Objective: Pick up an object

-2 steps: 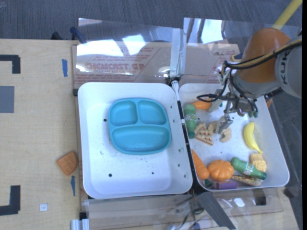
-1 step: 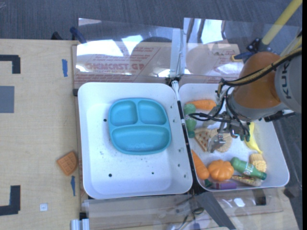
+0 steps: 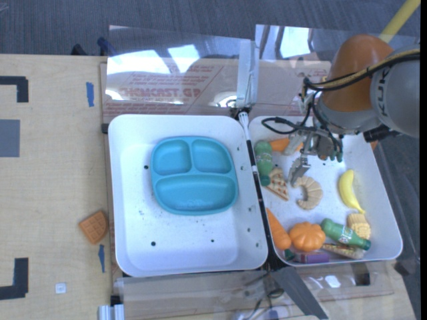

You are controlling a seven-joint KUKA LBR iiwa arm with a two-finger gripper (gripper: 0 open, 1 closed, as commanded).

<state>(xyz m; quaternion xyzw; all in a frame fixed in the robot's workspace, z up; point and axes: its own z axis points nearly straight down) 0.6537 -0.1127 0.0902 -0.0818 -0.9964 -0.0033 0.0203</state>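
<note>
My gripper [image 3: 299, 171] hangs over the middle of the right bin [image 3: 381, 202], with the grey arm and its orange band above and to the right of it. Its two fingers point down, a little apart, with nothing between them. Just below the fingertips lies a tan croissant [image 3: 309, 193]. To its left is a pizza slice [image 3: 278, 189], and to its right a yellow banana [image 3: 347, 189]. An orange pumpkin [image 3: 306, 236], a carrot [image 3: 276, 227], a green bottle [image 3: 343, 233] and a corn cob [image 3: 359, 226] crowd the bin's near end.
The left bin [image 3: 130, 235] holds a blue divided plate [image 3: 194, 175]. A green toy [image 3: 264, 156] and a small orange piece [image 3: 281, 144] lie at the right bin's far left. A waffle piece [image 3: 94, 226] rests on the bench to the left of the bins.
</note>
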